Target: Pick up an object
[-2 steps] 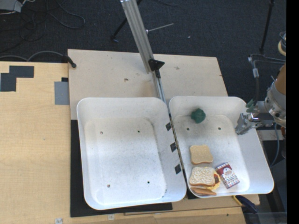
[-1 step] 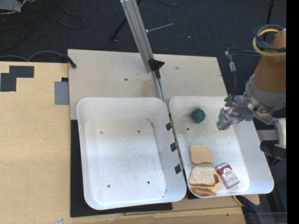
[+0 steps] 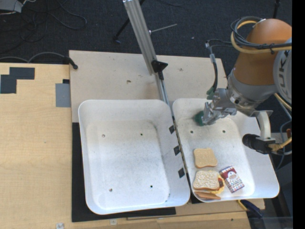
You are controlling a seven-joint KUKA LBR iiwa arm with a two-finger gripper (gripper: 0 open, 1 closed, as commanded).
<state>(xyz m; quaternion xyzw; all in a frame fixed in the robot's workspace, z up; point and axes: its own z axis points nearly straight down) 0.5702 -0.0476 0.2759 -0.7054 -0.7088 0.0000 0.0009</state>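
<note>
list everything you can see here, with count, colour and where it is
bins: two, white, side by side on the bench
green object: one, green, far end of the right bin, at the gripper
bread slice: one, tan, middle of the right bin
sandwich: one, tan bread with fillings, near end of the right bin
small carton: one, red and white, just right of the sandwich
metal rail: one, silver, slanting up from between the bins
arm: one, grey with orange band, from the right
gripper: one, grey, low over the right bin's far end

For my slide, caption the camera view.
Tool at green object in right bin, toast and sandwich nearby.
</note>
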